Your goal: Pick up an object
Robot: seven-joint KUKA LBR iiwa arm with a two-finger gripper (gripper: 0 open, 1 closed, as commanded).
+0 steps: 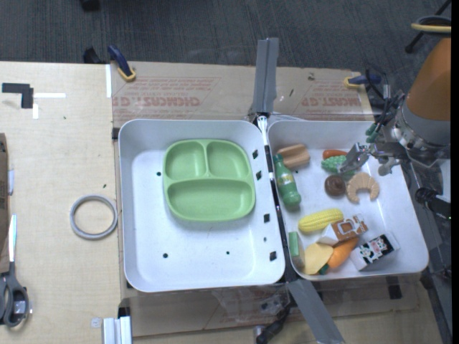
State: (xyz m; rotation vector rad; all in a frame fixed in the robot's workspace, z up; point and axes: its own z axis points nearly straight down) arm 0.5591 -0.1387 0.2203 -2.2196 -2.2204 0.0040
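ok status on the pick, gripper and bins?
Gripper low over right bin, among toy food; nothing seen held. Croissant and brown round piece just below it. Green tray alone in left bin.

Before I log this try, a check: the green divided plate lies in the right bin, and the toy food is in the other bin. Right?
Not quite. The camera view shows the green divided plate in the left bin, not the right one. The toy food is in the other bin, as you said.

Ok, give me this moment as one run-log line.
end effector: low in right bin, over green toy beside croissant | grasp: unconfirmed | left bin: green divided plate
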